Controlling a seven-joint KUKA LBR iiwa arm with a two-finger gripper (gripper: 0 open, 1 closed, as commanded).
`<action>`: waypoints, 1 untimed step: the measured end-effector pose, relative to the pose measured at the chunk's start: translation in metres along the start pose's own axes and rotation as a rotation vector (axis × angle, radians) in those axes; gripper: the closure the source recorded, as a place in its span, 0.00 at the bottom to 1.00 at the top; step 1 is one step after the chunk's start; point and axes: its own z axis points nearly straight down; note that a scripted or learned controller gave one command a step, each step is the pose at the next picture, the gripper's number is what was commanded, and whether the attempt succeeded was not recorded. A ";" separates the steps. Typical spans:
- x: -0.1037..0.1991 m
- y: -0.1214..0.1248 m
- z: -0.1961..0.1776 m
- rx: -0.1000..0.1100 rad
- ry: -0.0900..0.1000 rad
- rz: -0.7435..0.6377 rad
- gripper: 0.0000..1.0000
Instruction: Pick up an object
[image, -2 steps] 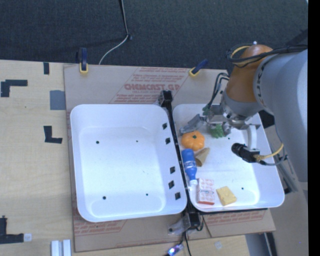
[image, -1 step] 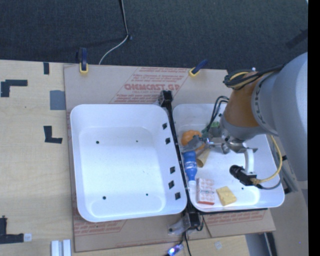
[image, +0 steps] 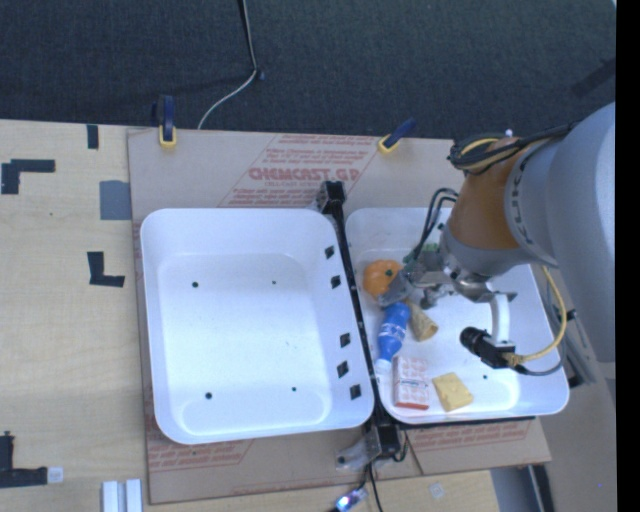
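The right bin (image: 520, 400) holds several objects. An orange ball (image: 379, 276) lies near its left wall. A blue bottle with a white cap (image: 393, 333) lies just below the ball. A small beige piece (image: 425, 325) sits beside the bottle. At the bin's front are a red-and-white box (image: 410, 383) and a yellow block (image: 453, 391). My gripper (image: 413, 286) hangs low over the bin, right next to the orange ball and above the bottle's upper end. The wrist hides its tips.
The left bin (image: 160, 300) stands beside the right one, with a black divider strip (image: 345, 300) between them. The grey arm with its orange band (image: 490, 215) covers the right bin's back right part. A black cable fitting (image: 480, 345) hangs over the bin.
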 end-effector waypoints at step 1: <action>-0.061 -0.068 0.009 -0.001 0.002 0.005 1.00</action>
